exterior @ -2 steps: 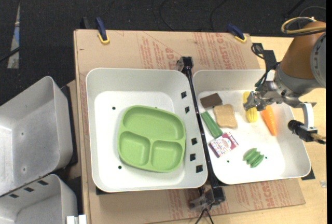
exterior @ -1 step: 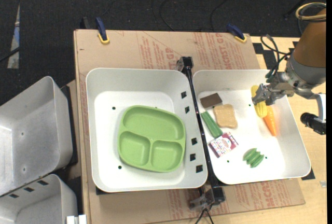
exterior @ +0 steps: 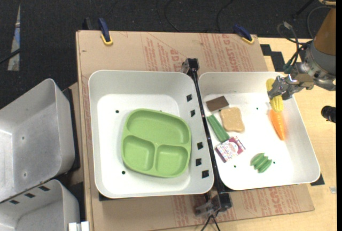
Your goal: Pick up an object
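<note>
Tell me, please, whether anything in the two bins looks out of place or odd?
Nothing looks spilled or damaged. The green tray lies flat in the left bin; the toy foods lie scattered in the right bin, with the claw at the yellow corn.

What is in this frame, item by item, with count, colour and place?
bins: 2, white, side by side on the board
board: 1, brown, under both bins
divided plate: 1, green, in the left bin
brown block: 1, dark brown, right bin, near the divider
toast slice: 1, tan, right bin, below the brown block
green stick: 1, green, right bin, left of the toast slice
packet: 1, pink and white, right bin, front left
pea pod: 1, green, right bin, front
carrot: 1, orange, right bin, right side
corn cob: 1, yellow, right bin, at the gripper
clamps: 2, blue and yellow, board's far edge
grey tubs: 2, left of the board
gripper: 1, grey, over the right bin's far right corner
</note>
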Action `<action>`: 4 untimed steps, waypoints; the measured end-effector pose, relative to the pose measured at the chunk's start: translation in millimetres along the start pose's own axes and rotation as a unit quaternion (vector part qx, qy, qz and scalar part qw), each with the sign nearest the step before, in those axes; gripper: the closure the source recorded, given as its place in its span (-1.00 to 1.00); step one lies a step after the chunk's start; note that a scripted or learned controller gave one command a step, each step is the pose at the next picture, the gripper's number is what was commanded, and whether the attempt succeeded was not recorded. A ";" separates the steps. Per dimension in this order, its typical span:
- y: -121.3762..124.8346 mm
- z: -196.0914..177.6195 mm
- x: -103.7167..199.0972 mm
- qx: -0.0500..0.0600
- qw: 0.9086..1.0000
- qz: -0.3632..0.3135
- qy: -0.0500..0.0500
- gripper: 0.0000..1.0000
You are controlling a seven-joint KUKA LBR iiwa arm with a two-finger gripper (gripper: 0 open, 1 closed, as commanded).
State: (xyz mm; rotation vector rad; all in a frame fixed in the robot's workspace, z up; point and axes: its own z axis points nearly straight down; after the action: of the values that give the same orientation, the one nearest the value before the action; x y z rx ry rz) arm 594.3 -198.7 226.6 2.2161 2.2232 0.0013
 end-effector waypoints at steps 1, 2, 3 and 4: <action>-0.5 -41.3 3.7 0.000 1.000 0.000 0.000 1.00; 0.3 -60.5 3.9 0.000 1.000 0.000 0.000 1.00; -12.2 -60.3 47.3 0.002 1.000 0.000 0.001 1.00; -29.9 -60.1 100.7 0.002 1.000 -0.002 0.001 1.00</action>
State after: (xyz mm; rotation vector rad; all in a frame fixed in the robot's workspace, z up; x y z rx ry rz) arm 563.9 -98.0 286.5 2.2155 2.2305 -0.0006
